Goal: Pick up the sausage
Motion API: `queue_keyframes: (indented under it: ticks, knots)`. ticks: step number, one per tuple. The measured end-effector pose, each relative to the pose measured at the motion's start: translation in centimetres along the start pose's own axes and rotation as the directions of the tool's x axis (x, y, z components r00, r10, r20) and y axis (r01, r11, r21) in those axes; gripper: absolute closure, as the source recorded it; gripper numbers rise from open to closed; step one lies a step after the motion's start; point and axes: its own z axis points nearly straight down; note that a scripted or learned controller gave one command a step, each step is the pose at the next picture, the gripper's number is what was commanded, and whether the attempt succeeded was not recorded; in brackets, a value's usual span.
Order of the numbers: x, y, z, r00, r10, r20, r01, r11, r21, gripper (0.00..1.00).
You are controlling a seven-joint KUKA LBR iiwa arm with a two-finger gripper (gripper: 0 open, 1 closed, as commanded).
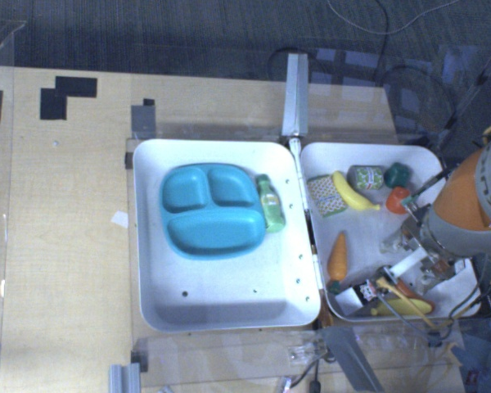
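My gripper [412, 267] is low over the near right corner of the right bin [356, 155], below the arm's orange band [468, 195]. Just under it, a short reddish-brown piece [395, 285] that looks like the sausage lies among other items, partly hidden by the gripper. I cannot tell whether the gripper touches it. A yellow banana [405, 305] lies right in front of it, against the bin's near wall.
The right bin also holds a carrot [338, 256], a second banana [352, 191], a checkered packet [326, 196], a can [366, 177], a dark green item [398, 173], a red item [397, 199] and a black object [356, 293]. The left bin [229, 301] holds a blue divided plate [210, 210] and a green bottle [270, 204].
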Motion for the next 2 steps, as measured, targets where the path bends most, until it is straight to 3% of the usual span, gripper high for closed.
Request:
queue_keyframes:
  ticks: [1,2]
  knots:
    - [-0.5,0.8,-5.6,1.0,0.029,0.012,-0.029,1.0,0.01,0.0]
    - [-3.0,4.5,-6.3,0.99,0.138,0.013,-0.138,0.99,0.008,0.0]
